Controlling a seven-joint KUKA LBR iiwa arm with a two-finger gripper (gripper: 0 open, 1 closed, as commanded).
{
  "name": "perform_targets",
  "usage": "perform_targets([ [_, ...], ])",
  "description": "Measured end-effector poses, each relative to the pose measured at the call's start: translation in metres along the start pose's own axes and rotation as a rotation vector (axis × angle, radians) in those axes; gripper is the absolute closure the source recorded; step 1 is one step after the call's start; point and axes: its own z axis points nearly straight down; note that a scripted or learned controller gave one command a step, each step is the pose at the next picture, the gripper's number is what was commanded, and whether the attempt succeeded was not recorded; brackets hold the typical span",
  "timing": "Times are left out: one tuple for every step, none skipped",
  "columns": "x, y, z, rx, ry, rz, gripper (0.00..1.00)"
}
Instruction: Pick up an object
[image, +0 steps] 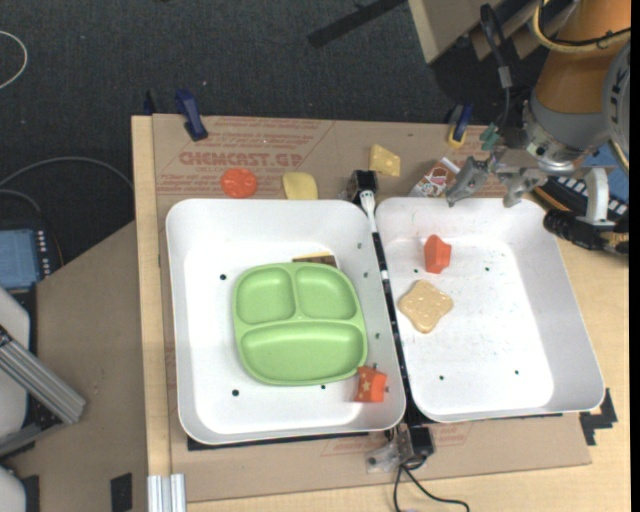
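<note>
fingers (487, 182) open, above right bin (560, 300) | toast (425, 305), red block (437, 253) apart

Blue clamp (190, 113) on cardboard sheet (250, 150)

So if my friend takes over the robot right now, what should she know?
Gripper: open, holding nothing, above the far edge of the right bin.
Right bin: a red block and a toast piece, lying apart.
Left bin: a green plate and a small orange toy at the plate's near right corner.
Done: nothing picked up yet.
Left: go down, grab one thing, lift it. The red block looks closest.
</note>
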Motion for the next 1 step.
perform_targets([
  [-0.0094, -0.016, 0.1489, 0.008, 0.002, 0.002, 0.0],
])
